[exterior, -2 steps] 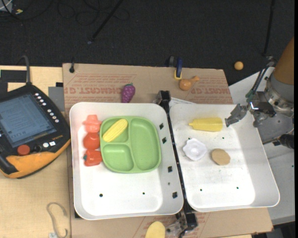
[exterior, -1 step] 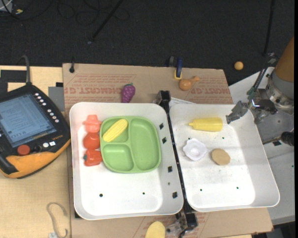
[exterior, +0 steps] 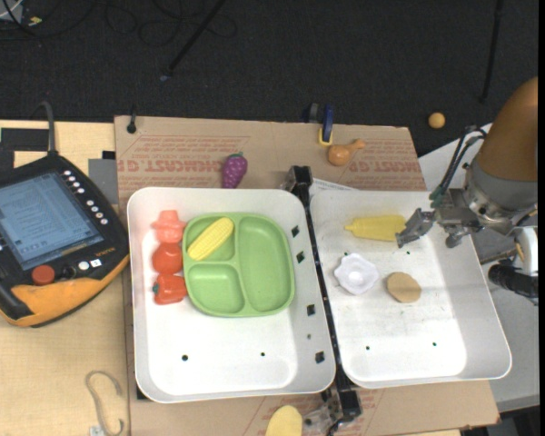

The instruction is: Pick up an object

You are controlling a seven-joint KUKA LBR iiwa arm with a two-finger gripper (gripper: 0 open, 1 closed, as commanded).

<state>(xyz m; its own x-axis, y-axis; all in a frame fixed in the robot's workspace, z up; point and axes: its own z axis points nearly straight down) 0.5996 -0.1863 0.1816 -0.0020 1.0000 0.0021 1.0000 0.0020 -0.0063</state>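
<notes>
Camera view has the gripper (exterior: 433, 224) spread open and grasping nothing, hanging over the right bin (exterior: 472, 352) near its back right corner. Closest thing is the yellow banana-ish piece (exterior: 376, 228) just beside one finger, toward the bin's back edge. A white crumpled cup (exterior: 355, 273) and a tan round piece (exterior: 403, 287) sit nearer the middle. My worry: coming down off-center, a finger could nudge the yellow piece away instead of straddling it

I see a green plate (exterior: 241, 284) with yellow corn (exterior: 208, 237), red-orange toys (exterior: 167, 257) (pink on top), a yellow banana (exterior: 378, 228) and a tan potato (exterior: 403, 287).
</notes>
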